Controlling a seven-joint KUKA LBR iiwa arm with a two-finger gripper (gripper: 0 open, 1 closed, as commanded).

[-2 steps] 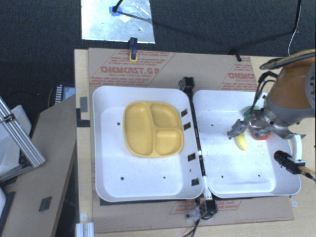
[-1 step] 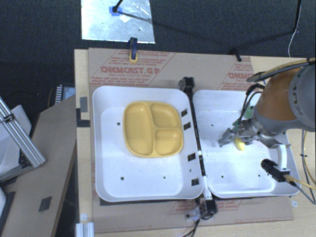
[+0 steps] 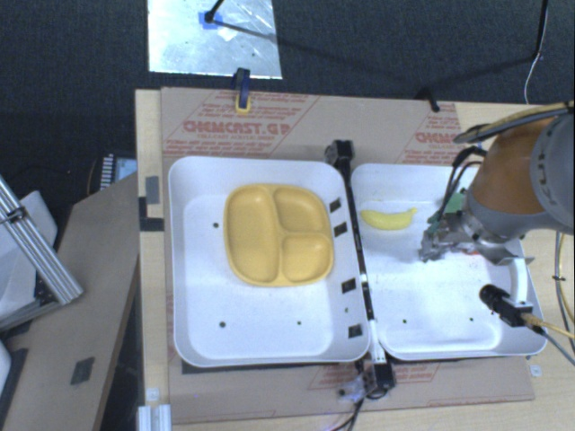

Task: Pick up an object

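Two shallow white bins sit side by side on the worktop (image 3: pixel 148 268), which is lined with a sheet of printed cardboard (image 3: pixel 269 119). In the camera view, the left bin (image 3: pixel 193 330) holds a yellow divided plate (image 3: pixel 277 233) with three compartments, lying flat near the bin's middle and slightly toward its far side. The right bin (image 3: pixel 431 330) holds a small yellow banana (image 3: pixel 388 217), lying on its side in the far left part of that bin, close to the black divider (image 3: pixel 355 241) that runs between the two bins. The arm (image 3: pixel 521 182), grey with an orange band, reaches in from the right, and its gripper (image 3: pixel 437 243) hangs low over the right bin, just right of the banana and apart from it. Whether its tips are apart or together cannot be told from this angle; nothing is seen between them. A shiny metal sheet (image 3: pixel 214 23) lies on the dark floor beyond the worktop.
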